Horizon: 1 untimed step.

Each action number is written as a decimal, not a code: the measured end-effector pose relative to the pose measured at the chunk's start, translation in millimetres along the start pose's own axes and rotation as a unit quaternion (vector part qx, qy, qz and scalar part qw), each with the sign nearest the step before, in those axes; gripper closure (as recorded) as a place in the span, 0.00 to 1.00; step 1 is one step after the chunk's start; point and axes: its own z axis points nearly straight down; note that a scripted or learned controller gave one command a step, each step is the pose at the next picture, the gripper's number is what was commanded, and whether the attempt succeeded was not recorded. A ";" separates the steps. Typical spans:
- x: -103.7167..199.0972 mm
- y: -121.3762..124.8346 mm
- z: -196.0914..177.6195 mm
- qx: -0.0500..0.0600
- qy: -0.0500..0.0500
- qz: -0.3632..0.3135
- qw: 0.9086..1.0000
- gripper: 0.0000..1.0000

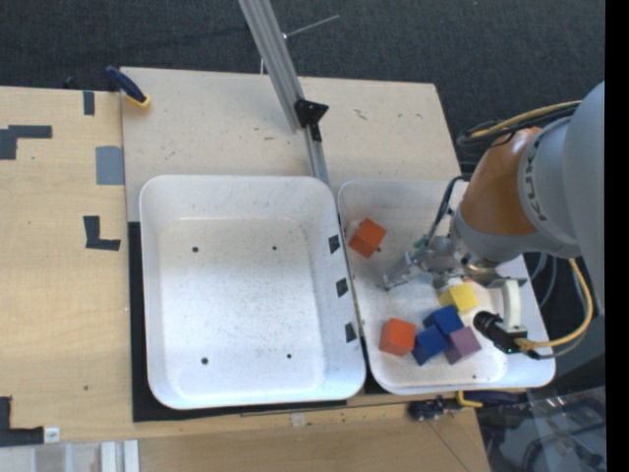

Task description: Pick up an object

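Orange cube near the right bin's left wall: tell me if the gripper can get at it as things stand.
Probably yes. The orange cube sits alone on bare bin floor, apart from the cluster of blocks, and the gripper hangs just beside it with nothing between them.

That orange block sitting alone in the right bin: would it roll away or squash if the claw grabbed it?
The orange block looks cube-shaped with flat faces, so it probably slides rather than rolls. Its crisp edges suggest something stiff, unlikely to squash. It is small, so likely light.
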 end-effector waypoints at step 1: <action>0.8 0.3 -11.0 -0.001 0.001 -0.001 1.000 1.00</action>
